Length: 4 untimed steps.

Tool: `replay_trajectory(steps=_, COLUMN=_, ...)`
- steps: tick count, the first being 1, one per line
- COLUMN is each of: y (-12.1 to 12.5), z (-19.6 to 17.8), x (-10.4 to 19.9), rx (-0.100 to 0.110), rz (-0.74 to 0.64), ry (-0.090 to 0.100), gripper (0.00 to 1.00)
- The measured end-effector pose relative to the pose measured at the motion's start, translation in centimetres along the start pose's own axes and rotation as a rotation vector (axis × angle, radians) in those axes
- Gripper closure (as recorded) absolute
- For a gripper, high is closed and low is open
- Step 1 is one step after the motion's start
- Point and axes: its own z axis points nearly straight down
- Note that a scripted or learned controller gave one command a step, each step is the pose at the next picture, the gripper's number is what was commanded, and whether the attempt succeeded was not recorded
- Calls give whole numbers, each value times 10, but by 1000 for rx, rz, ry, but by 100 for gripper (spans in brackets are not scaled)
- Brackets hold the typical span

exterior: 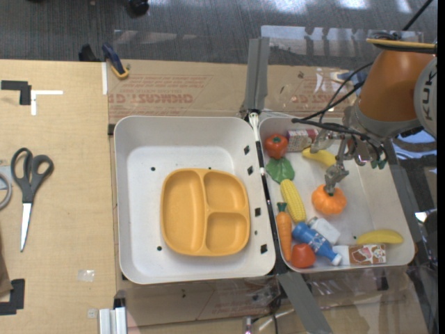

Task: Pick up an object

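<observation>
- Orange toy pumpkin [329, 201] sat in the middle of the right bin [403, 207], with the gripper [335, 177] directly above it, its tip at or just over the pumpkin's stem.
- Whether the gripper was spread, closed or clamped on the stem could not be told from the camera view; no hold on the pumpkin was confirmed.
- Contact between tip and stem could not be settled either.
- Risk, as judged: the pumpkin was round and smooth-looking, so a closing grip on its small stem might slip off or roll it aside.
- Risk, as judged: neighbours lay close. A corn cob [293, 199] was just beside the pumpkin on the left, a blue bottle [315, 241] lay near its lower side, and a yellow banana [318, 157] lay near the gripper's upper side. A misaligned descent could nudge any of these or catch two items at once.
- Other contents of the right bin: a tomato [276, 145], a green leaf piece [279, 170], a carrot [284, 229], a second banana [379, 237] and a small carton [367, 255].
- Left bin [139, 207] held a yellow divided tray [206, 211], well apart from the work.
- Bench surface was pale wood with cardboard behind the bins; scissors [28, 179] lay far left.
- Floor beyond was dark carpet with chair castors [138, 4] visible.
</observation>
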Motion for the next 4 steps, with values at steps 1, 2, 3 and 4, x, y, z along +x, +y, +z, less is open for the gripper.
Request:
replay_trajectory(steps=1, y=4, z=-1, x=54, rx=1, rz=29, ry=-9, gripper=0)
replay_trajectory(steps=2, y=-33, z=13, x=-14, rx=-8, rz=50, ry=28, gripper=0)
replay_trajectory(steps=3, y=2, z=13, x=-27, rx=3, rz=253, ry=43, gripper=0)
replay_trajectory(steps=4, y=3, z=0, x=-33, rx=2, rz=250, ry=15, gripper=100)
